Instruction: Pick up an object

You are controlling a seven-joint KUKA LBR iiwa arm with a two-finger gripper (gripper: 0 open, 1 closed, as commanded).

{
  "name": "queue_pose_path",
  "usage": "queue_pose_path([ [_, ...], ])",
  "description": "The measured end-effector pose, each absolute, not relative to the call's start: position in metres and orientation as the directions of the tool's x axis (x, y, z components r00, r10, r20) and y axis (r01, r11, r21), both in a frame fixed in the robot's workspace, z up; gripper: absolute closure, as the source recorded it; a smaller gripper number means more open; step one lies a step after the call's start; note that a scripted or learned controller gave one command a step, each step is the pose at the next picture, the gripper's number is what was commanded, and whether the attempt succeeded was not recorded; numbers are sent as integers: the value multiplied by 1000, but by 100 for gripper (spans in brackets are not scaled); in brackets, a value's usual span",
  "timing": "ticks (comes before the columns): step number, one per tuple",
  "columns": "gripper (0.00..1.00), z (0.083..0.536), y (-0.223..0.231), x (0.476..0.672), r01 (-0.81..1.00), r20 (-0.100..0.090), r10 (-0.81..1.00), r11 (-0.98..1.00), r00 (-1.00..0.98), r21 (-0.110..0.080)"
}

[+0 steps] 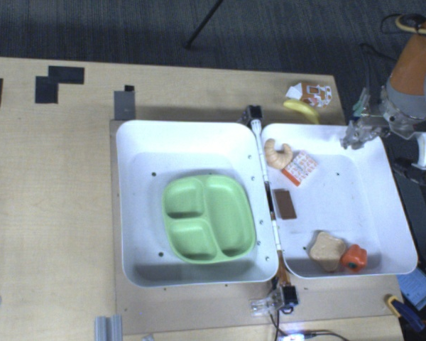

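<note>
1. Arm (412, 77) comes in from the right, grey w/ orange band; gripper (355, 139) sits over the far right corner of the right bin (383, 212), near its rim.
2. Fingers: small and dark at this angle, can't tell if spread or pressed together. Nothing visible between them.
3. Right bin contents: croissant-like pastry (277, 152) at far left corner, just beside the divider; red/white patterned packet (299, 168) touching or just next to the pastry on its right.
4. Brown rectangular block (285, 204) lies flat near the left wall of the right bin, mid-depth, apart from the packet.
5. Tan bread-like piece (326, 250) near the front of the right bin; orange-red object (353, 258) touching or just beside it on the right.
6. All these objs are well apart from the gripper; closest is the packet.
7. Left bin (135, 190) holds a green divided plate (207, 217), 3 compartments, roughly centered.
8. On the bench (50, 204) behind the right bin: banana (301, 109) and a small white/orange package (311, 94), outside both bins.
</note>
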State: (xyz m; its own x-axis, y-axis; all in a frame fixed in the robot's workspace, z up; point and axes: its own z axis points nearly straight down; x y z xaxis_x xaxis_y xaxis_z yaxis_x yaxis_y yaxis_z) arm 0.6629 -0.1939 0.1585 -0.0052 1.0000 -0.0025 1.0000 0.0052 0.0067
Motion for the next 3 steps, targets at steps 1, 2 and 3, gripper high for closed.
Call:
queue_pose_path([
  [1, 0, 158, -193, 663, 1000, -1, 1000, 6, -6, 5],
  [2, 0, 86, -149, 584, 1000, 0, 1000, 3, -3, 4],
  [3, 0, 85, -104, 659, 1000, 0, 1000, 6, -6, 3],
])
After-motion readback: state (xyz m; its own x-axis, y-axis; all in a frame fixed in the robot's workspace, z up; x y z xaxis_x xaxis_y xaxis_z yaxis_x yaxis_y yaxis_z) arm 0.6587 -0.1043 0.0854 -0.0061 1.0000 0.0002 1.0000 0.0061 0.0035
